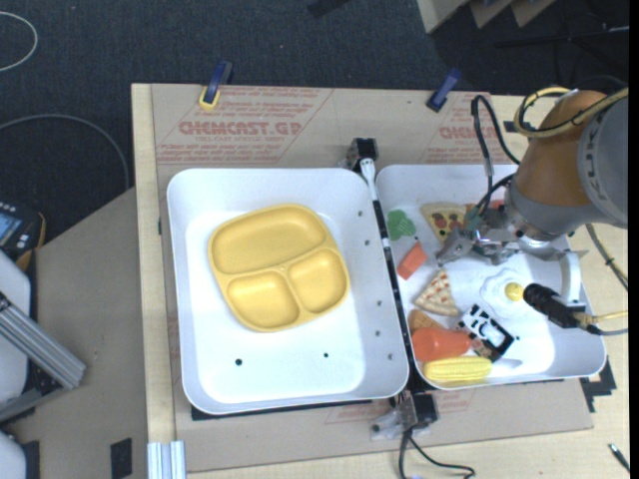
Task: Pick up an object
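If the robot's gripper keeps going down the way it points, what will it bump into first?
Probably the white floor of the right bin, between the pizza slice and the fried egg. The grey two-finger gripper seems aimed there, though depth is unclear.

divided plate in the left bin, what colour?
Yellow. The three-compartment divided plate sits in the left bin; clearest in the camera view.

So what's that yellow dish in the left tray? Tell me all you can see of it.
The yellow dish is a divided plate of smooth, plastic-looking material with rounded corners. It has three compartments: one wide one along the far side and two smaller ones nearer the camera. All three look bare. It lies flat and right way up, turned at a slight angle, in the middle of the left bin, touching only the bin's floor.
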Tool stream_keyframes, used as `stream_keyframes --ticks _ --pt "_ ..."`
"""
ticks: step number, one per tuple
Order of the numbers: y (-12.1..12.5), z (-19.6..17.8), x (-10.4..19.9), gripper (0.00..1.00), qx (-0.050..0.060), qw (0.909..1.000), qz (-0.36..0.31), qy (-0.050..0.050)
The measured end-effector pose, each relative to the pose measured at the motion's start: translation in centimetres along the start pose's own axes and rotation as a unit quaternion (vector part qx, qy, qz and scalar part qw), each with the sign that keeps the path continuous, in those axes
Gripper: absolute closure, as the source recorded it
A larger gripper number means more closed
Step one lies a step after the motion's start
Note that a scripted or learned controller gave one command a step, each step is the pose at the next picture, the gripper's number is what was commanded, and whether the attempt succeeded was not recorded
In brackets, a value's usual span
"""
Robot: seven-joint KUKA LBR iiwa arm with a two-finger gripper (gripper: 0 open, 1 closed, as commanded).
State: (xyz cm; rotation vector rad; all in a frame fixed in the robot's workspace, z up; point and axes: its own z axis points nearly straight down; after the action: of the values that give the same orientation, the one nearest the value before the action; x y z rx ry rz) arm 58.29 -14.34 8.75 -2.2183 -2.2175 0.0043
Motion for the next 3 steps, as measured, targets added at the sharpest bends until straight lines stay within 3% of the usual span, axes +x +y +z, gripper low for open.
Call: stream_keyframes --ticks 1,3 --pt "0.1 -1.3 0.0 1.00 -0.003 1.0000 0.000 -0.001" --pt "1.3 -10.2 0.2 1.00 -0.005 1.0000 -0.001 -0.002"
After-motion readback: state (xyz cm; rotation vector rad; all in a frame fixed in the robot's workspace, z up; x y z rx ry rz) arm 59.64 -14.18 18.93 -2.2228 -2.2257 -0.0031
